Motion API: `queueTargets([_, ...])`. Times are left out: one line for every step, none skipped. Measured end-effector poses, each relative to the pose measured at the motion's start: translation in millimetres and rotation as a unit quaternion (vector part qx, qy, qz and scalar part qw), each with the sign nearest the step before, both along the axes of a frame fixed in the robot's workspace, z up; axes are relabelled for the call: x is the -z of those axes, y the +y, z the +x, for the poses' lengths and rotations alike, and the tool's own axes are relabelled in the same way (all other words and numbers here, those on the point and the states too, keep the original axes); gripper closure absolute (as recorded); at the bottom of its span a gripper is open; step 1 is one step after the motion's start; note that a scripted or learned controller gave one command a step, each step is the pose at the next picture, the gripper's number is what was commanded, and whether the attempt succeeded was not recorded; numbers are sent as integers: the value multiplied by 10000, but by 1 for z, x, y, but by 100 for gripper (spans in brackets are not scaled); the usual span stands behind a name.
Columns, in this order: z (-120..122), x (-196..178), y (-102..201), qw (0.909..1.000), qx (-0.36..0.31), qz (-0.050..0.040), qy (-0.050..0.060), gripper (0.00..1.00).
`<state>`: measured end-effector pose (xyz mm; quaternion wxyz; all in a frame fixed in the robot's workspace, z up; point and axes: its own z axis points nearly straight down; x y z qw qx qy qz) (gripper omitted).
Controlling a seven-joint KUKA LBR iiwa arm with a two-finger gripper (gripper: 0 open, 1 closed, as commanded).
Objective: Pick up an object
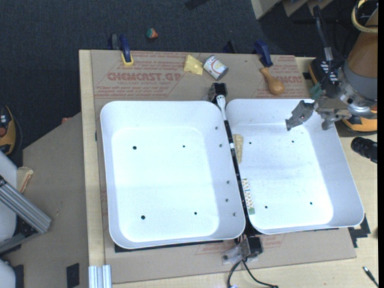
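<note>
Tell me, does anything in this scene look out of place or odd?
Yes. Several small things lie outside the two white bins: a yellow wedge-shaped piece, a small white cylinder and a wooden pear-shaped object rest on the brown cardboard behind them, and one small colourful item sits on the dark carpet.

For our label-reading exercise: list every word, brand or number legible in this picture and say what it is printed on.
"CHEMCAST GP": red print, repeated, on the brown board under the bins; last letters uncertain.
Smaller red lines on the board: too blurred.
Strip between the bins: markings too small.
</note>
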<state>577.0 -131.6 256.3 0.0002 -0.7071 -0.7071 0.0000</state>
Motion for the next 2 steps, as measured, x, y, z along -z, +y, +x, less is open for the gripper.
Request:
queueTargets([-24,-162,11,9999,-12,-21,-108,0])
queueTargets([-23,-162,11,10000,-8,-14,-32,100])
